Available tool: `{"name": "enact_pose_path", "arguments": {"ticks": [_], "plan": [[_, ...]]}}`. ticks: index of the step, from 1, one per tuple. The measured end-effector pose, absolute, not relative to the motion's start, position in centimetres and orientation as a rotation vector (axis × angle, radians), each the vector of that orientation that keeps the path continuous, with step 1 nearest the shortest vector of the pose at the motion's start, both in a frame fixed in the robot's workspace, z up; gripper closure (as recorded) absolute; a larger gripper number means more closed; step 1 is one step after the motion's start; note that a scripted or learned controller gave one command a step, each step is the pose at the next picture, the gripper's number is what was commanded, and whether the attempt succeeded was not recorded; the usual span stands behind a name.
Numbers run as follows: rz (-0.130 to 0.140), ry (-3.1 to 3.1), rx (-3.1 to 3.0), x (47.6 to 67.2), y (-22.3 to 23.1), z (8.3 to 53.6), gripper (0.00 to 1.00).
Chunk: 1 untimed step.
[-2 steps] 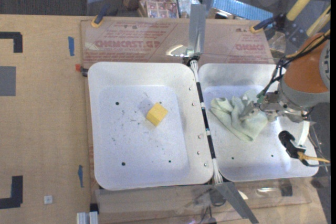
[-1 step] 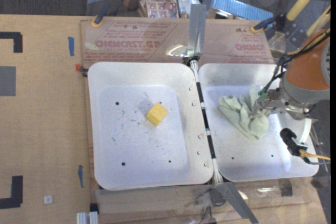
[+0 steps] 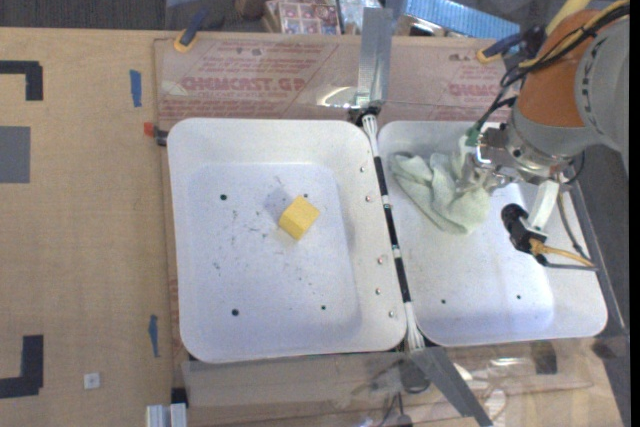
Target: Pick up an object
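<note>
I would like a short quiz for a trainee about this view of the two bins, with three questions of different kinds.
1. True or false: the yellow block lies in the same bin as the pale green cloth.
2. Which bin is the claw above? A) the left bin B) the right bin
3. Fill in: the claw is right at the ____.

Key: 1 false; 2 B; 3 cloth.

Block (image 3: 298, 218) near centre of left bin (image 3: 200, 315); cloth (image 3: 432, 192) at ten o'clock in right bin (image 3: 570, 315), gripper (image 3: 472, 177) upon it.
</note>
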<state>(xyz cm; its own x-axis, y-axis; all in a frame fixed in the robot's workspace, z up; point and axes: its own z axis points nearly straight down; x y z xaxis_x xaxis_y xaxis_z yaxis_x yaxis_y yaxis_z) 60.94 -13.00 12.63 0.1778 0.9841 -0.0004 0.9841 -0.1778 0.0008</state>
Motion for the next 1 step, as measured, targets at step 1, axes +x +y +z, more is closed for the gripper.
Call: {"name": "enact_pose_path", "arguments": {"ticks": [1], "plan": [[-0.001, 2.154, 2.285, 65.53, -6.56, 18.52, 1.0]]}}
